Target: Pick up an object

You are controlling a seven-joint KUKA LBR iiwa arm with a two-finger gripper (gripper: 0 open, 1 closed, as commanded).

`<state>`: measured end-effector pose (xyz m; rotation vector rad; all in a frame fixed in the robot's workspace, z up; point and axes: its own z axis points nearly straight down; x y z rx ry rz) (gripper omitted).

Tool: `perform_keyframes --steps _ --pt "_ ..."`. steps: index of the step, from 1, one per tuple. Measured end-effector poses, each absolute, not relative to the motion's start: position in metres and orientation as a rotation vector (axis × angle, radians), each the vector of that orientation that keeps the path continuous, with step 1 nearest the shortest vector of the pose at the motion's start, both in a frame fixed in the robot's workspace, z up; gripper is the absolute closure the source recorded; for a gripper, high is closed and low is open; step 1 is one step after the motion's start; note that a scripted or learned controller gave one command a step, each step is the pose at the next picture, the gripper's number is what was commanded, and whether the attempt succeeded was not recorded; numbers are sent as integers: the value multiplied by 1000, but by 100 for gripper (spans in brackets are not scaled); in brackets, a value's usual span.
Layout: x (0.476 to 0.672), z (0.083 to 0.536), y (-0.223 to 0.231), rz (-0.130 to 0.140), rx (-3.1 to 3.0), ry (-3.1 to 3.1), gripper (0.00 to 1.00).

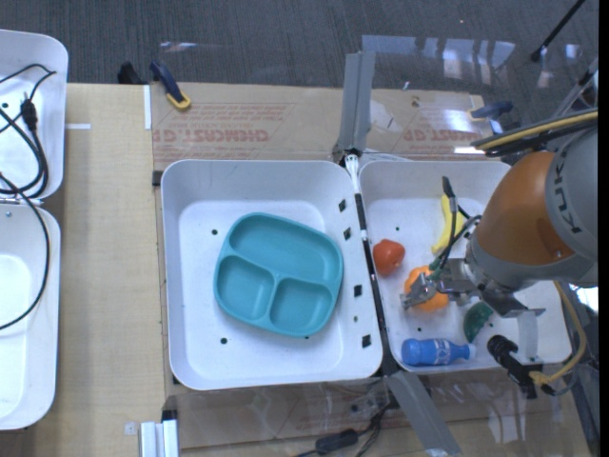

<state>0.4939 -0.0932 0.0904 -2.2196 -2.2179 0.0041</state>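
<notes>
claw (425,291) low in the right bin (400,190), its metal fingers pressed against the orange ball (422,288). the fingers sit on either side of the ball's near edge, closed in on it partway; ball looks caught between them, though whether it is lifted off the bin floor cannot be told.

grey arm with orange band (528,219) comes in from the right, covering much of the bin's right half.

just up-left of the ball: a red tomato-like object (387,254), near but apart from it. up-right of the ball: a yellow banana-shaped piece (447,223) lying roughly upright along the bin, a dark thin tool (447,191) at its upper end. right of the claw, partly under the wrist: a dark green object (476,321), shape unclear. below, along the bin's front wall: a blue bottle (433,352) on its side, white cap pointing right.

left bin (186,255) touching the right bin along the shared divider. holds a teal three-compartment plate (278,274), flat, about centred.

beyond the bins: cardboard sheet (247,122) with a small blue-and-yellow clamp (169,85) at its far left corner.
</notes>
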Motion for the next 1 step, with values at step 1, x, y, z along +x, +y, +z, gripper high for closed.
perform_keyframes --steps 1 --pt "494 99 -95 6 -2226 -2211 100"
